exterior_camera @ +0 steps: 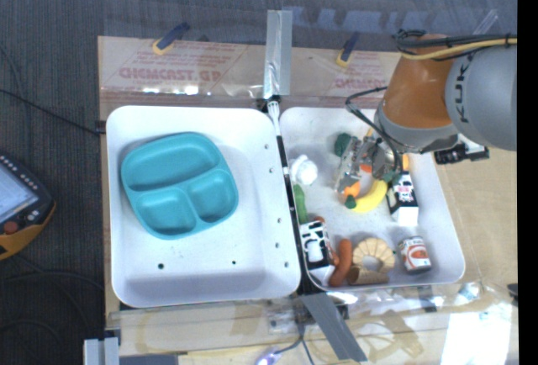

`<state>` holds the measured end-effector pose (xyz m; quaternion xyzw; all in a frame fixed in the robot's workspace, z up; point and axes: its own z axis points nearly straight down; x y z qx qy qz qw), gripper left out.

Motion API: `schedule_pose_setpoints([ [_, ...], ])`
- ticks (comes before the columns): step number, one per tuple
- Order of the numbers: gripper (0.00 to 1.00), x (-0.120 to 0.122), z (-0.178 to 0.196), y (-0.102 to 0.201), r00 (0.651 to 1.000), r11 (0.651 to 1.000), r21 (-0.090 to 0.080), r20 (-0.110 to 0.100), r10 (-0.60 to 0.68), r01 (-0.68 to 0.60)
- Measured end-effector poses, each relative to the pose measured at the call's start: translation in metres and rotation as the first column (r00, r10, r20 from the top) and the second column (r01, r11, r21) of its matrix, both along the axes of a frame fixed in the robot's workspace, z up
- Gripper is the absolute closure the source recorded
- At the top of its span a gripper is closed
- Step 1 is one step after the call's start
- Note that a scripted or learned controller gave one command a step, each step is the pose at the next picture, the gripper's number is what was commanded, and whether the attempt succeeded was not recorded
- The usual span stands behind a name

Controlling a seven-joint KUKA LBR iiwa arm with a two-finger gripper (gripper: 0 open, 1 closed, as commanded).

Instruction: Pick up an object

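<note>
My gripper point(357, 174) reaches down into the right bin point(450, 237), just under the orange wrist band. Its tip sits right over a yellow banana point(370, 199) and a small orange piece point(353, 189), with a dark green object point(342, 142) just to its upper left. Whether anything sits between the fingers is hidden by the gripper body. Other toy foods lie around: a white round item point(303, 171), a green vegetable point(300, 202), a red sausage point(340, 261), a bagel point(373, 254), a small red can point(414, 254) and a black-and-white carton point(402, 193).
The left bin point(168, 271) holds a teal divided tray point(178, 183). A black-and-white box point(313, 240) leans at the divider between the bins. The arm's grey body point(479, 98) overhangs the right bin's upper right corner.
</note>
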<state>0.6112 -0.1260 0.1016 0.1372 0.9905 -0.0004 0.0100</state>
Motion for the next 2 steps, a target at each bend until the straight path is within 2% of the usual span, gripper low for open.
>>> schedule_pose_setpoints([
  [1, 0.00, 0.000, 0.000, 0.000, 1.000, 1.000, 0.000, 0.000, 0.000, 0.000],
  [2, 0.00, -0.002, -0.011, 0.007, 0.999, 0.999, -0.003, -0.009, 0.042, -0.043],
])
